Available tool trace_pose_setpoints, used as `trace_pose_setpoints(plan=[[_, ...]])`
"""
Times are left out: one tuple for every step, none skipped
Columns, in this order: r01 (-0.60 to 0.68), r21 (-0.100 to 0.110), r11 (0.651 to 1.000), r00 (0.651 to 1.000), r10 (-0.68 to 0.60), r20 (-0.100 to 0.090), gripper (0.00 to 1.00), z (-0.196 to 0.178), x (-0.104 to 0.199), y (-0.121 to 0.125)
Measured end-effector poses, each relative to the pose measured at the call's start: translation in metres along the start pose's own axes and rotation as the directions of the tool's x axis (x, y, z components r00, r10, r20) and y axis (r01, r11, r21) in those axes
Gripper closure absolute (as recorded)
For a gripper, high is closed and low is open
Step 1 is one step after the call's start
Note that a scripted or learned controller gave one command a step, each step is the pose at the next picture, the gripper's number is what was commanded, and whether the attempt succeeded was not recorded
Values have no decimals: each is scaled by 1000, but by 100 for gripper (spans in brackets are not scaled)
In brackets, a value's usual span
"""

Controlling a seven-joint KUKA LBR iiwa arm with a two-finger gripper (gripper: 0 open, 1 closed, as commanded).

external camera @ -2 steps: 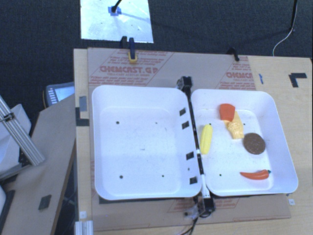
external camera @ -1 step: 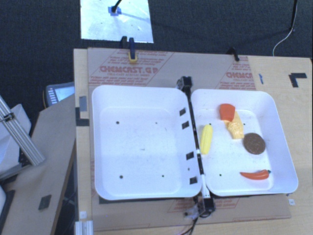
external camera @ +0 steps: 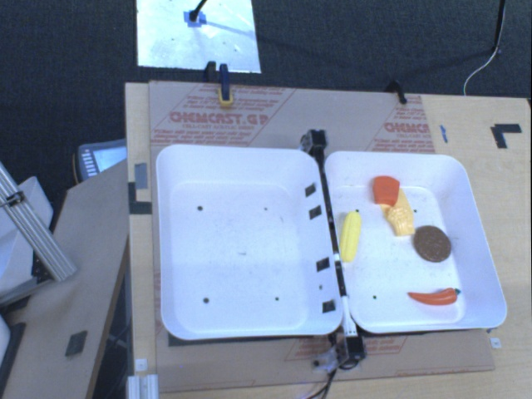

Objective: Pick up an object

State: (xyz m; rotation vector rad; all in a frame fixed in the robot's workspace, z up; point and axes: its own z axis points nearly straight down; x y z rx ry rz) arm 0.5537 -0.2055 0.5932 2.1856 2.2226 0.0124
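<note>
Pick-up candidates are gathered in one bin (external camera: 478,223) on the counter (external camera: 465,115). A yellow cob (external camera: 351,235) lies beside the dividing wall. An orange block (external camera: 385,190) touches a pale piece (external camera: 401,216), with a brown disc (external camera: 432,243) just beside them. A red pepper (external camera: 432,297) lies apart. Crowding at the cluster may spoil a grasp, and the flat disc and the wall-side cob may be missed.

Two white bins sit side by side on the bench (external camera: 465,115), the left bin (external camera: 241,239) beside the right bin (external camera: 478,248), which contains a yellow banana (external camera: 350,236), an orange block (external camera: 385,190) touching a pale yellow piece (external camera: 401,214), a brown disc (external camera: 432,243) and a red chili (external camera: 432,298)
</note>
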Motion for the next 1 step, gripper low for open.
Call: trace_pose_setpoints(plan=[[0,1,1000,1000,0,0,0,0,0,0]])
